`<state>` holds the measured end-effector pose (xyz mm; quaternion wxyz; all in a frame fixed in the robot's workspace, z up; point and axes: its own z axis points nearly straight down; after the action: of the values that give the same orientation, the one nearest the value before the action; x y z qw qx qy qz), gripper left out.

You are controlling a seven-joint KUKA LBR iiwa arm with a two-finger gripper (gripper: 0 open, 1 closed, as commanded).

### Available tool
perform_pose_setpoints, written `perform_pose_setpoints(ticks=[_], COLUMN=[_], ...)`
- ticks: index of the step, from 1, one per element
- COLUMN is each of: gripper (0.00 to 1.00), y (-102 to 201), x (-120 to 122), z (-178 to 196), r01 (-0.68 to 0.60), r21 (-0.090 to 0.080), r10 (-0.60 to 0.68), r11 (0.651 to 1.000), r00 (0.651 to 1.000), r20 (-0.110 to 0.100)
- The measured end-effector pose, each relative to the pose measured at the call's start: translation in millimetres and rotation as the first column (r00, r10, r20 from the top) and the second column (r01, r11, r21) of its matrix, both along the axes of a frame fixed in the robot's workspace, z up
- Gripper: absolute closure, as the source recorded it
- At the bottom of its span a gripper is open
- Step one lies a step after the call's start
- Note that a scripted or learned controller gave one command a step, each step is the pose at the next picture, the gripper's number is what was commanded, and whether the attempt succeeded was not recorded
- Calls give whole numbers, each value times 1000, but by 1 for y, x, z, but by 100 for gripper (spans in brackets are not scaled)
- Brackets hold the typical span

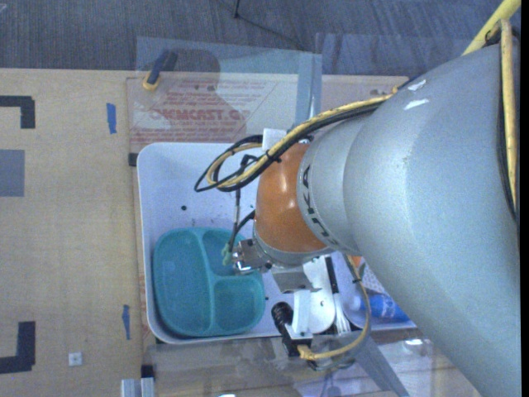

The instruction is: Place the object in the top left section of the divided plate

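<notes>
A teal divided plate [186, 284] lies in the lower part of the left white bin [165, 180]. It has one long section on its left and two smaller ones on its right. My gripper [239, 260] hangs over the plate's upper right section, under the orange wrist band [285, 209]. A small pale greenish thing [226, 256] shows at the gripper's tip, just above that section; what it is and whether it is held is hidden by the wrist.
The grey arm [430, 213] covers most of the right bin. A blue object [385, 308] and an orange bit [356, 263] peek out beneath it. Yellow and black cables [240, 160] loop over the left bin's upper part.
</notes>
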<state>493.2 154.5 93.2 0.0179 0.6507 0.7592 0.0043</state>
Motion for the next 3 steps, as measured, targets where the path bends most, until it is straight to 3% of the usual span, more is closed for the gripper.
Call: perform_pose_setpoints(ticks=[1, 2, 3], gripper=[100, 100, 0], y=[41, 44, 60], x=[3, 4, -1], z=[-3, 0, 2], r01=[120, -184, -206], r21=[0, -7, 16], r10=[-120, 184, 206], r11=[993, 983, 978], r00=[993, 983, 978], r20=[0, 7, 5])
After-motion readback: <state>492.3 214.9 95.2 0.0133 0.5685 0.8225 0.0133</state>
